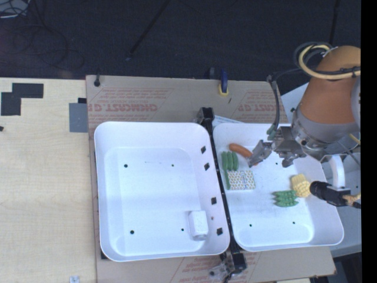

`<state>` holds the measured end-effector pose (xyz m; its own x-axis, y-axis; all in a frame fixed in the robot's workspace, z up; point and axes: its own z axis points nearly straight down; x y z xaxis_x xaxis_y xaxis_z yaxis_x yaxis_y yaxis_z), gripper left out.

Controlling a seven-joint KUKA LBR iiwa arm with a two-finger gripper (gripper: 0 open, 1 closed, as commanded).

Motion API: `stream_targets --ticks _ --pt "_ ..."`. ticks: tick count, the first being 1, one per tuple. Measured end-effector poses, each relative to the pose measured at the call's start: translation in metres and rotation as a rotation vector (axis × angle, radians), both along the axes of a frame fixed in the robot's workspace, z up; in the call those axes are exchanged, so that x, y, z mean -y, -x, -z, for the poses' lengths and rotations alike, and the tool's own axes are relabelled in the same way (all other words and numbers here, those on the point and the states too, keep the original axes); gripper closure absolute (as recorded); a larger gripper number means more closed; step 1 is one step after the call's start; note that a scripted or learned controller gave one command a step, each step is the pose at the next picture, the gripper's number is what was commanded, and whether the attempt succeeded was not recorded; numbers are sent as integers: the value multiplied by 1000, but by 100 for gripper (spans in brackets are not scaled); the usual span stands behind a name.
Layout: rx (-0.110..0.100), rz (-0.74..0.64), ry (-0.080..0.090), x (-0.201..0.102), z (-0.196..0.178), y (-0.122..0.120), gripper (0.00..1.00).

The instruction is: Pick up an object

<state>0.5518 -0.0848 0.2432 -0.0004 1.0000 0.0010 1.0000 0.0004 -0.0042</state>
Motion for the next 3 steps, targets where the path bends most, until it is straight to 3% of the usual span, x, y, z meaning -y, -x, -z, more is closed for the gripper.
stream_targets --ticks 1,2,3 --pt "22 3 8 57 -184 -25 0" --pt "-13 1 -3 63 -34 -9 0" --pt "22 -7 2 -13 -267 -91 0"
